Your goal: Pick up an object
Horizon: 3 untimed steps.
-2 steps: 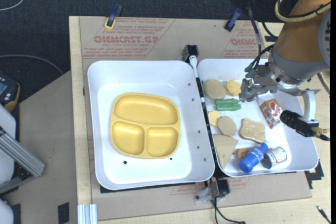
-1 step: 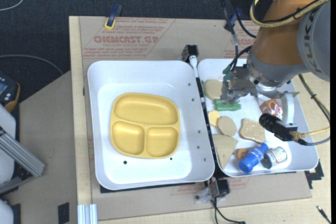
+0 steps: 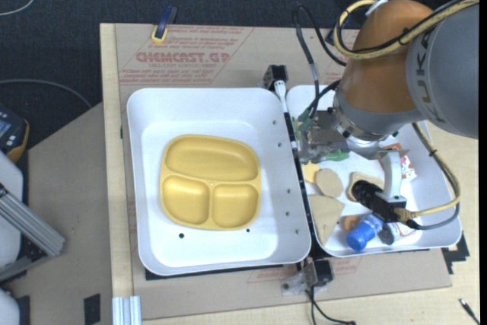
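Red print on the brown bench board (image 3: 186, 57) reads "CHEMCAST GP".

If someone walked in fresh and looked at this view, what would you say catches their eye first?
First comes the large yellow three-compartment plastic tray, lying alone in the left white bin. Next is the robot arm's bulky orange wrist band, hanging over the right white bin. Under it lies a clutter of small things, among them a blue plastic bottle near that bin's front edge and a round tan disc.
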### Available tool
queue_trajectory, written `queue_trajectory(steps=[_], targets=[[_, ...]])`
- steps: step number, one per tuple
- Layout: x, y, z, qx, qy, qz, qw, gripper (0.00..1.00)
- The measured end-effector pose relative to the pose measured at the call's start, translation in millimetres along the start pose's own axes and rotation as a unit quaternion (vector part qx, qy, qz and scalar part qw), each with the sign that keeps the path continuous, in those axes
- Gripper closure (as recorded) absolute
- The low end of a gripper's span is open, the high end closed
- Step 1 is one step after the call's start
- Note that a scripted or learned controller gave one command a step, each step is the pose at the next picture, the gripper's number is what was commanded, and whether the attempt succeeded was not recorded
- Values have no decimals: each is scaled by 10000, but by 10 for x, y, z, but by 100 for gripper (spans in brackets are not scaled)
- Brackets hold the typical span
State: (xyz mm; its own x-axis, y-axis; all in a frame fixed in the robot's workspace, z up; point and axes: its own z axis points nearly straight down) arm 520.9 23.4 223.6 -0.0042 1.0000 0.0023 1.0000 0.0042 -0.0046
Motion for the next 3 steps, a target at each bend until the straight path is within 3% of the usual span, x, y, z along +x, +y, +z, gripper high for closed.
queue_trajectory(steps=[1, 2, 3], targets=[[501, -49, -96, -32, -1, -11, 10000, 100], [724, -78, -73, -25, -9, 5, 10000, 100], [657, -181, -94, -5, -9, 23, 10000, 100]])
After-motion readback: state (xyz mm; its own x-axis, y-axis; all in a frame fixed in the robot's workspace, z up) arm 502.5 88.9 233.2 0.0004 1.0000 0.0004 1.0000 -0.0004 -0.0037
